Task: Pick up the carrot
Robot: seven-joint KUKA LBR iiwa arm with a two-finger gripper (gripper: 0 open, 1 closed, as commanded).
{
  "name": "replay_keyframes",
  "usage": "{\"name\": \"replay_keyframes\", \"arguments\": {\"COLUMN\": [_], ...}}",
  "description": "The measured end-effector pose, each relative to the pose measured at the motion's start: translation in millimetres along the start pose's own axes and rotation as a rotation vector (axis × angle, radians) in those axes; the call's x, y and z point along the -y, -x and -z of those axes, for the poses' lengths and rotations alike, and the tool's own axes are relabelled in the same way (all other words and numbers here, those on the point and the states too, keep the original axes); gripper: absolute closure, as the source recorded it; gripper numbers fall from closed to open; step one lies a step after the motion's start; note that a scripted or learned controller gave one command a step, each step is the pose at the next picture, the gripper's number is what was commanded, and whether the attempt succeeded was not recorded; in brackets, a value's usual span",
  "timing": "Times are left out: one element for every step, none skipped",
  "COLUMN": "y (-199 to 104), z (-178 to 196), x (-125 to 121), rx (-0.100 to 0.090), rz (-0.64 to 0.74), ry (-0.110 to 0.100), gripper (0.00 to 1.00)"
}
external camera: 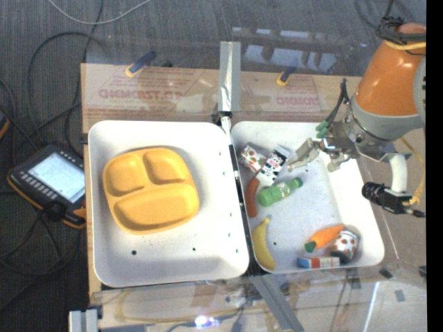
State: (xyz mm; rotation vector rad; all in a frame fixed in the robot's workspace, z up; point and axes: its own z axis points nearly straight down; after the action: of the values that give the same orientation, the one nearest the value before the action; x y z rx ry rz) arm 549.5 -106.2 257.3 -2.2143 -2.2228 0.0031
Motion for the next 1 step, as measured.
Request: {"name": "replay_keyframes", "arguments": {"y": [61.5], "z": [-58.4], "x": [66.2], "rx": [0.001], "rz": [-0.120], "ry": [-0.001], "gripper": [0.00]}}
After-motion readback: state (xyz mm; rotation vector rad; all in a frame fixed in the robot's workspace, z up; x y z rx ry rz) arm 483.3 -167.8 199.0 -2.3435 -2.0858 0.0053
